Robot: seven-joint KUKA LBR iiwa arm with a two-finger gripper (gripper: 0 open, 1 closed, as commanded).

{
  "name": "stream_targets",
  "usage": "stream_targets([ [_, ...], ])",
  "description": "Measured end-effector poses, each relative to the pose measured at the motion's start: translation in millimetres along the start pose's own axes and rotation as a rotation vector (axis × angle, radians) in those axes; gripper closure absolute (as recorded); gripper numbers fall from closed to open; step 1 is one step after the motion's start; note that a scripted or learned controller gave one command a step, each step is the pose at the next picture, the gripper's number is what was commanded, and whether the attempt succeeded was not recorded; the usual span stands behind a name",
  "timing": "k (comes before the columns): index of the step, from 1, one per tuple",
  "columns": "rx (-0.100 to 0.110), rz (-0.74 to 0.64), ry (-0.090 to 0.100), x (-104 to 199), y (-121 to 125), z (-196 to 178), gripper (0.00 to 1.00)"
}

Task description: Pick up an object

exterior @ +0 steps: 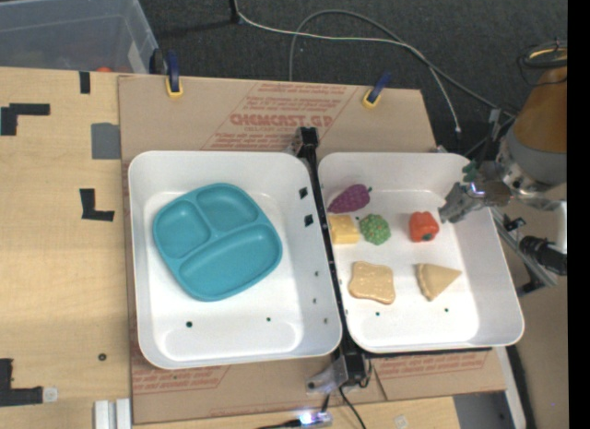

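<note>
The right bin [489, 261] holds several toy foods: a purple grape bunch [349, 198], a yellow cheese block [344, 230], a green broccoli [374, 228], a red-orange pepper [423, 225], a tan bread slice [371, 282] and a tan wedge [436, 280]. My gripper [458, 202] hangs over the bin's right side, just right of the red pepper and apart from it. Nothing shows between its fingers.
The left bin [147, 270] carries a teal divided plate [216, 240]. A clear plastic box [74, 30] stands at the back left. Cables run behind the bins, and two clamps [173, 81] hold the cardboard underlay.
</note>
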State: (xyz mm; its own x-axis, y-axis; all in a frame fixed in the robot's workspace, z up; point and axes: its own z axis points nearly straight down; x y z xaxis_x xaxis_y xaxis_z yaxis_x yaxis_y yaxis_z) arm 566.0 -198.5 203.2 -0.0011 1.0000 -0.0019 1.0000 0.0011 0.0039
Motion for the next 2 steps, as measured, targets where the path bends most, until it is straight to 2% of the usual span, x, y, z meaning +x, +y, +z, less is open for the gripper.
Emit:
stream_targets([
  [1, 0.0, 0.0, 0.0, -7.7, -1.3, -46.3, 1.0],
  [2, 0.004, -0.005, 0.003, 41.9, 15.5, -52.3, 1.0],
])
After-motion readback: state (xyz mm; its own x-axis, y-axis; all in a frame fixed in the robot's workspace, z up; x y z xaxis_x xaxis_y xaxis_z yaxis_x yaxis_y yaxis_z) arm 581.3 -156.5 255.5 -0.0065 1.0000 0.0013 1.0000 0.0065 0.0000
